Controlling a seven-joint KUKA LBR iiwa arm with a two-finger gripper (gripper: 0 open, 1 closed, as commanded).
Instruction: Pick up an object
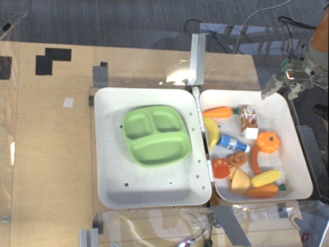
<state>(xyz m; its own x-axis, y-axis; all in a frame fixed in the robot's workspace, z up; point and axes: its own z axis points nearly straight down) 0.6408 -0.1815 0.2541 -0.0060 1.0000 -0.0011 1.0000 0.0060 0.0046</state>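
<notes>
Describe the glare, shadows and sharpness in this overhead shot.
Camera view: glare patch on the bench behind the left bin; soft shadow under the green plate; toys in the right bin are fairly sharp; the gripper at the right edge looks blurred.

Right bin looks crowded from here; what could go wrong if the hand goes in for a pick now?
1. The toys in the right bin lie packed together; the corn rests against a carrot, so a grab may slip or catch two.
2. The hand hangs near the bin's far corner; it could clip the rim coming down.
</notes>
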